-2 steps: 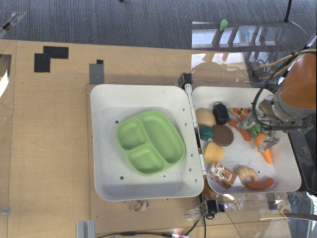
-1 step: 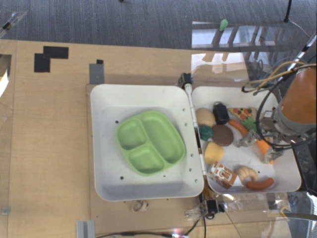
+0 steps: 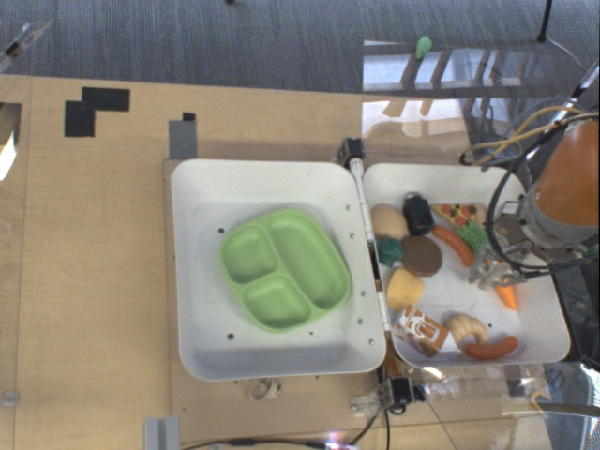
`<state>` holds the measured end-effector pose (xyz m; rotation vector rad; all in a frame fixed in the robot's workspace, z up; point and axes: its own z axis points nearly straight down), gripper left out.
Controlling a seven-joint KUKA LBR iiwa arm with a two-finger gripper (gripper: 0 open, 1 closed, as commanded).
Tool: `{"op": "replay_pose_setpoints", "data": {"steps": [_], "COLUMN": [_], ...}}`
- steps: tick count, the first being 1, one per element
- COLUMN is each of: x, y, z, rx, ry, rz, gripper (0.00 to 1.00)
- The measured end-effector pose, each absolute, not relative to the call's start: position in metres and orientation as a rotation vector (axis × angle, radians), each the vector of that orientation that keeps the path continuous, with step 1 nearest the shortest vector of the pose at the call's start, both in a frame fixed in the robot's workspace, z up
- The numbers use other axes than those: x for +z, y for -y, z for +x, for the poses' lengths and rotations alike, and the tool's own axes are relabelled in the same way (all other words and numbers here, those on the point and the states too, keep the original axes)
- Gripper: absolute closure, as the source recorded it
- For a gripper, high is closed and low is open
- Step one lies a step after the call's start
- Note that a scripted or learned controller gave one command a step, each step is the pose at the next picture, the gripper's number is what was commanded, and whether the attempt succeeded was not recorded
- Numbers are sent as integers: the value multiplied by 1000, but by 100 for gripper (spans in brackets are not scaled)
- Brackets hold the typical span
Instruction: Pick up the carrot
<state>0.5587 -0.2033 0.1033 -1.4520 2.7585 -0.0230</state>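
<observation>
A: Layout? Biggest first.

B: Left bin (image 3: 192, 279) holds a green divided tray (image 3: 284, 268), compartments bare. Right bin (image 3: 562, 331) holds the food pile. Arm (image 3: 570, 181) comes in from the right, over the right bin's right side.

A: Carrot?

B: Carrot (image 3: 507, 295) is in the right bin near the right wall, just below-right of the gripper (image 3: 487, 275). Touching or a hair apart, can't say. Only a short orange stub is visible, tip pointing down-right, so its long axis looks roughly diagonal.

A: Jaws?

B: Can't tell whether they're apart or together; too small and cluttered by cables.

A: Rest of that bin?

B: Potato (image 3: 388, 220), dark block (image 3: 417, 214), pizza slice (image 3: 458, 216), hot dog (image 3: 454, 245), brown disc (image 3: 422, 257), teal lump (image 3: 389, 249), yellow chunk (image 3: 405, 289), carton (image 3: 421, 331), croissant (image 3: 466, 325), sausage (image 3: 490, 348).

A: Next move?

B: My guess is a small shift down-right, then close across the short axis.
</observation>
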Motion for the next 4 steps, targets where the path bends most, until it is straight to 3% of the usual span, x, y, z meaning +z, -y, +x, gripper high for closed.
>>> {"op": "replay_pose_setpoints", "data": {"steps": [1, 2, 3, 4], "x": [91, 105, 104, 111], "y": [192, 117, 119, 188], "z": [520, 510, 510, 539], "rx": [-23, -2, -4, -10], "ry": [-2456, -2598, -2603, -2647], "rz": [-1933, -1749, -1745, -1676], "gripper": [100, 100, 0, 0]}}
